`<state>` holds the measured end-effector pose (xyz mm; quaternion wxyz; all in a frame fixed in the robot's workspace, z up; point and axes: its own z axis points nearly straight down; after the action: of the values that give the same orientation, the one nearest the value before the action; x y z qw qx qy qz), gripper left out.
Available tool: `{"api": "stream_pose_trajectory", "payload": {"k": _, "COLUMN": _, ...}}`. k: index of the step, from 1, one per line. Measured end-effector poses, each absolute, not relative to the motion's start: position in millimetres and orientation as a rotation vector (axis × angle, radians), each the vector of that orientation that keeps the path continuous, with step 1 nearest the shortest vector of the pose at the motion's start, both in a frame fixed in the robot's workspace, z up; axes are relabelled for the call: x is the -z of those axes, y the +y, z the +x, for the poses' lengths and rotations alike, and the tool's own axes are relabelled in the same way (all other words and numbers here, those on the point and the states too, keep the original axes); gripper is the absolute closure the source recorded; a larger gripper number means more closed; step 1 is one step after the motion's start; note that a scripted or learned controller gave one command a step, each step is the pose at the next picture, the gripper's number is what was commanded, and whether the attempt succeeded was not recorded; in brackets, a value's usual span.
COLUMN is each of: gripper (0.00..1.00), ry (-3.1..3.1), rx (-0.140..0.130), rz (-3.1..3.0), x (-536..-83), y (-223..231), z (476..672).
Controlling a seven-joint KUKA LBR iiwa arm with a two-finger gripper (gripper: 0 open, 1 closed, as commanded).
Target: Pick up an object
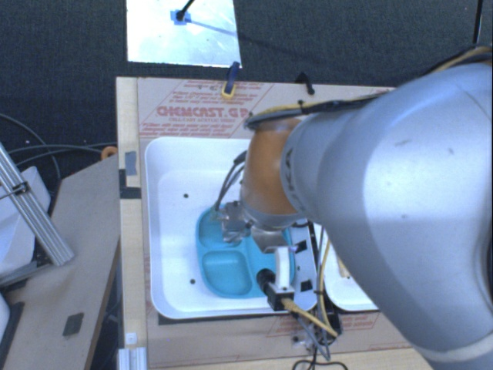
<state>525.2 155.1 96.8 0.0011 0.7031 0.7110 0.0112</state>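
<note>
Descent stage: my gripper [231, 230] sits low over the blue tray [226, 272] in the left bin [173, 206], jaw state undeterminable; next move, I judge, needs a confirmed closure before lifting.

High fixed camera, slanting down, bins [173, 206] close

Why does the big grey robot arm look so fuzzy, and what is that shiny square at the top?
In the camera view, the big grey robot arm sits close to the lens, so it blurs; the blue plastic divided tray in the left white bin looks sharper. The shiny silver square sheet catches glare and looks washed out.
</note>
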Motion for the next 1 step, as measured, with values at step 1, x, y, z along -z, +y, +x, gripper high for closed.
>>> {"api": "stream_pose_trajectory", "payload": {"k": 1, "gripper": 1.00, "ry": 2.224, "rx": -0.028, "rz": 2.209, "x": -326.5, "y": 151.4, "z": 488.2}}
